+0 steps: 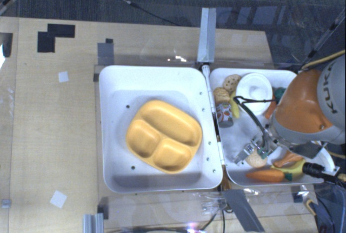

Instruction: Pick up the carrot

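I see my arm reaching in low over the right bin, its orange band above the wrist. The gripper points down toward that bin's front-left part, close to its floor.

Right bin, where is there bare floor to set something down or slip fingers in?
In the right white bin, the main bare patch is the floor between the left wall and the gripper, below the small brown toy figure. The front wall is crowded: the orange carrot, a yellow banana. The round white cup and cookies fill the back.
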`<move>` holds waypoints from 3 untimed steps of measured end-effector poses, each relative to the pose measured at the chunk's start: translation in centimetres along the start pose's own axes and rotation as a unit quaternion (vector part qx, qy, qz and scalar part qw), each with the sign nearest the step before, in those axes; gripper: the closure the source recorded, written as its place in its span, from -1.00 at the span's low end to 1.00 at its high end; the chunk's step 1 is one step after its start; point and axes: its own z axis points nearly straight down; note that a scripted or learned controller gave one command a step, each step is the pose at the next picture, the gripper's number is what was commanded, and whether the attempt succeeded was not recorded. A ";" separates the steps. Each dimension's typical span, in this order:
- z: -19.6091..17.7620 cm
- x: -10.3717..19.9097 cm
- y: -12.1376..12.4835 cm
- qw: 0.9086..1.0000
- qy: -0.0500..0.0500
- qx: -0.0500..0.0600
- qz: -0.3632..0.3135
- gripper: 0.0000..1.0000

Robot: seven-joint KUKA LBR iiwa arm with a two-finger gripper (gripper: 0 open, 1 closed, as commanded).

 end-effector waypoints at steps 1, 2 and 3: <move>-1.2 -0.1 0.4 1.000 -0.003 -0.004 -0.004 1.00; -3.1 -4.6 -3.1 0.983 0.001 0.002 0.184 1.00; -0.3 -0.6 -0.5 0.976 0.001 0.000 0.216 1.00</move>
